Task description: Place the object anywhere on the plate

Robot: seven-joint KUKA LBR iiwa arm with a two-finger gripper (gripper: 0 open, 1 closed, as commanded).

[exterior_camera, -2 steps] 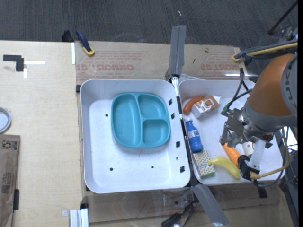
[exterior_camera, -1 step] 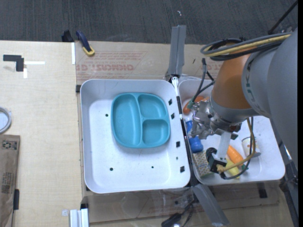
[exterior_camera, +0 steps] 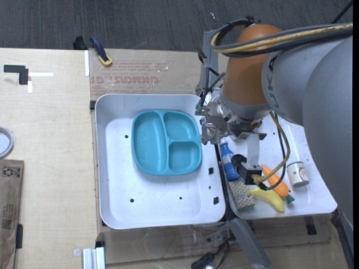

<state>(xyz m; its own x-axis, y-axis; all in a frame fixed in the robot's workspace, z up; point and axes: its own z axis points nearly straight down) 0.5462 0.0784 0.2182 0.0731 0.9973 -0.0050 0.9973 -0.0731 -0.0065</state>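
Note:
A blue divided plate (exterior_camera: 166,142) lies in the left bin (exterior_camera: 115,206), toward its upper right. My gripper (exterior_camera: 213,131) hangs low over the wall between the two bins, just right of the plate's edge. Directly below it in the right bin (exterior_camera: 317,198) lies a blue tube with a white cap (exterior_camera: 226,156); the wrist hides its upper end. A yellow banana (exterior_camera: 270,199), an orange carrot (exterior_camera: 275,182), a speckled packet (exterior_camera: 242,195) and a small white can (exterior_camera: 298,174) sit farther along that bin's front.
The arm's grey body and orange band (exterior_camera: 255,66) cover most of the right bin. A yellow-and-blue clamp (exterior_camera: 100,52) sits on the bench behind the left bin. A roll of tape (exterior_camera: 4,143) lies at the far left.

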